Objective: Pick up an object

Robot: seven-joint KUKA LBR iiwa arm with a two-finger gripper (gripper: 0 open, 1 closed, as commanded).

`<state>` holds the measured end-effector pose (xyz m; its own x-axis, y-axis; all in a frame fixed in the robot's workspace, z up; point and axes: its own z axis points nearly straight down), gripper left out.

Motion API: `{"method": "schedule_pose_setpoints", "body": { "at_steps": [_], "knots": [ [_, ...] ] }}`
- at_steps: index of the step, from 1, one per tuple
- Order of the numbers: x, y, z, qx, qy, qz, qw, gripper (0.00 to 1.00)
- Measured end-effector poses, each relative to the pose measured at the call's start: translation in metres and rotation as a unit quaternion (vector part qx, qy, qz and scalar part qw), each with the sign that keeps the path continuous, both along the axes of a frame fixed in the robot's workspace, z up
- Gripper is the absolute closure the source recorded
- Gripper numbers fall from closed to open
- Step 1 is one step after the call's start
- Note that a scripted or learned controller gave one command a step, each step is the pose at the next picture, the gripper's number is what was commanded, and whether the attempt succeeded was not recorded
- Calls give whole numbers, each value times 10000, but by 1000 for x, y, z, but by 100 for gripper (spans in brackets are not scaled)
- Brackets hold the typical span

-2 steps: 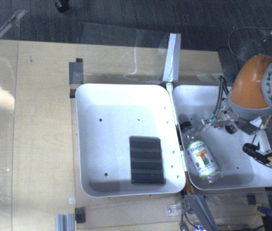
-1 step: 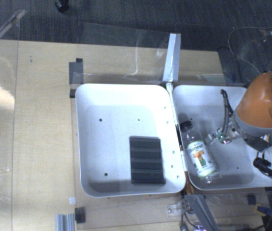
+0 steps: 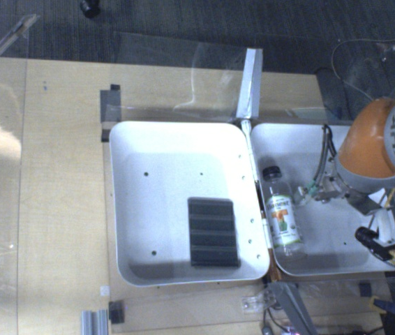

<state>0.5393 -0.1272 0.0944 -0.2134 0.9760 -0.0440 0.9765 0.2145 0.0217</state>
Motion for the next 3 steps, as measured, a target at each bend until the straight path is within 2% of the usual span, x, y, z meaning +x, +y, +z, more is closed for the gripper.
{"method": "schedule_pose_setpoints", "body": {
  "at_steps": [1, 2, 3],
  "knots": [
    [-25, -2, 34, 176, 110, -411, 9989, 0],
    [7, 2, 5, 37, 25, -182, 9998, 0],
    [45, 3, 2, -3, 53, 245, 9997, 0]
  ]
}}
